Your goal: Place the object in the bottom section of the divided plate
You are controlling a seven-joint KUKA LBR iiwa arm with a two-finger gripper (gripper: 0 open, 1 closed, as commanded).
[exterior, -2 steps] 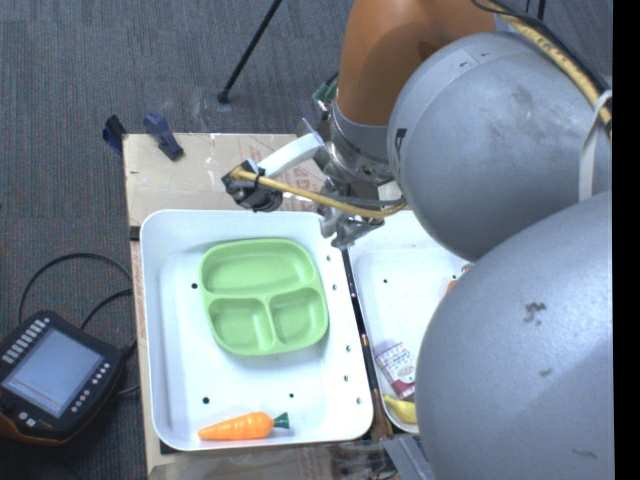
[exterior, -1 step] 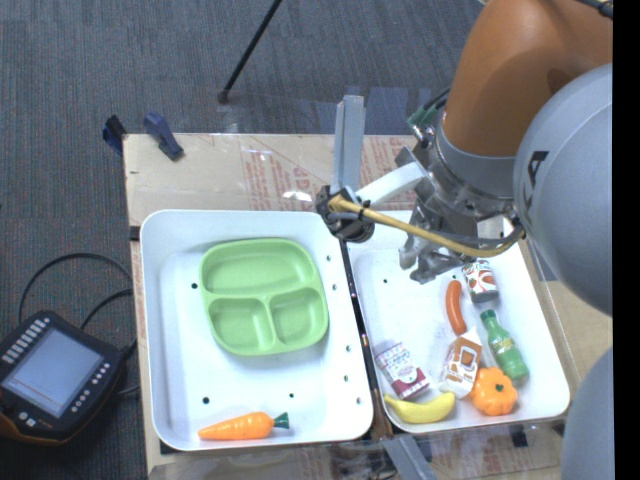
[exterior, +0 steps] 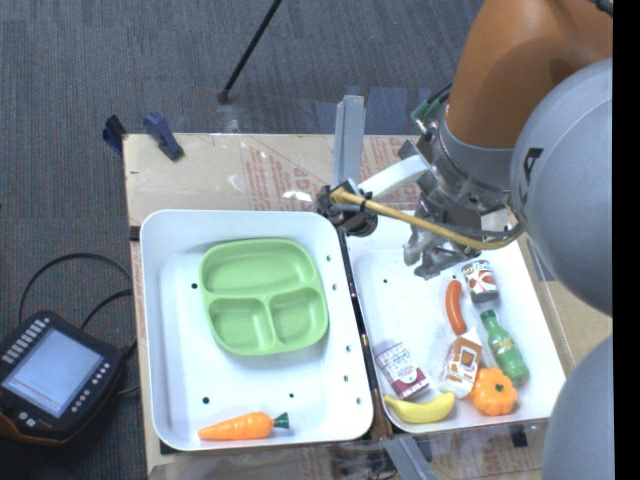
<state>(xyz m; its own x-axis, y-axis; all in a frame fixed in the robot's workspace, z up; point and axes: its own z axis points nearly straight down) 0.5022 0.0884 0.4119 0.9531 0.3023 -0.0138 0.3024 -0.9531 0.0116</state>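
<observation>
Reaching in from the right, the grey arm (exterior: 560, 158) with its orange band hangs over the far part of the right bin (exterior: 385, 278), and its tool (exterior: 437, 258) sits low above that bin's far edge; whether the tool is apart or together cannot be told, and nothing shows between its tips. In the left bin (exterior: 170, 368) the green divided plate (exterior: 264, 295) lies flat near the middle, its sections bare. A toy carrot (exterior: 240, 426) rests by that bin's near edge, well apart from the plate. The right bin carries the rest: a red sausage (exterior: 456, 306) just beside a small can (exterior: 481, 281) under the tool, a green bottle (exterior: 503, 344) toward the right edge, an orange pumpkin (exterior: 494, 392) in the near right corner, a yellow banana (exterior: 420, 408) along the near edge, a small carton (exterior: 462, 363) between them, and a red-and-white packet (exterior: 402, 369) near the left wall. On the floor left of the tabletop (exterior: 230, 173) lies a handheld control pendant (exterior: 50, 373).
</observation>
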